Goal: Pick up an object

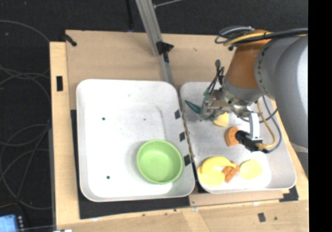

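Two white bins sit side by side on the bench (119, 54), pushed edge to edge, probably so the arm can carry things across the short divide. The left bin (104, 106) holds one green bowl (160, 161), upright, near the front right corner. The rest of the clutter is in the right bin (280, 174), which suggests it is the source bin for this pick.

The arm (270, 75) comes in from the right and bends down into the back half of the right bin. The end effector (213, 110) sits low over the bin floor, near the divider. A teal piece (193, 105) juts from it toward the left bin; whether that is an object or part of the tool cannot be told. Whether the end effector is spread, closed or pinching anything cannot be told either; the wrist and cabling crowd the view.

Candidate targets, all in the right bin: a pale yellow lump (222, 120) just beside the tool, partly hidden by it; an orange thing (232, 136) a little nearer the front, beside a black cable end; a yellow bowl (216, 169) at the front wall with a small orange piece (229, 173) on its rim; a pale yellow disc (250, 169) touching that group. Judging by the tool's position, the lump is the likeliest pick. Nothing is seen lifted.

No brand, label or legible writing anywhere.
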Available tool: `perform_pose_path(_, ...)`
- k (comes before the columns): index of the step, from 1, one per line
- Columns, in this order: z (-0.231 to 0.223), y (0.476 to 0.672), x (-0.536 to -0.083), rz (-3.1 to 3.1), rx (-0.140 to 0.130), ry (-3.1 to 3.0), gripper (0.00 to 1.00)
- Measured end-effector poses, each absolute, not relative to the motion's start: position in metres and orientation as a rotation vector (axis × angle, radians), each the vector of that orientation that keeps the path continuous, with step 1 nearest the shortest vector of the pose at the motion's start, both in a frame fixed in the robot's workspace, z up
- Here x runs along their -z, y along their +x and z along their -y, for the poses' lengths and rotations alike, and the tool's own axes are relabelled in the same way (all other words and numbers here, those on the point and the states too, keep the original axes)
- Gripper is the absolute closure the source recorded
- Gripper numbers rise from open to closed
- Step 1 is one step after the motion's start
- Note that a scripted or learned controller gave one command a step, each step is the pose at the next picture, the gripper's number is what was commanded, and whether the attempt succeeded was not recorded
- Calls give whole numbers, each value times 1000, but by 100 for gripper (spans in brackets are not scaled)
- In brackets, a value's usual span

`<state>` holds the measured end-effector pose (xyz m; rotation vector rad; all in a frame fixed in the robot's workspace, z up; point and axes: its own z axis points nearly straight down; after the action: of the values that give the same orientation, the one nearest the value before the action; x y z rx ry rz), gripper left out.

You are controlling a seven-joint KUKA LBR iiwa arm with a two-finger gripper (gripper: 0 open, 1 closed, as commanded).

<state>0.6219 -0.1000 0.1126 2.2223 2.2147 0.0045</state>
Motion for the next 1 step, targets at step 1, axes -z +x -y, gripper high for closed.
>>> perform_pose_path(1, 97, 627, -177, -2221, -9, 2214, 100)
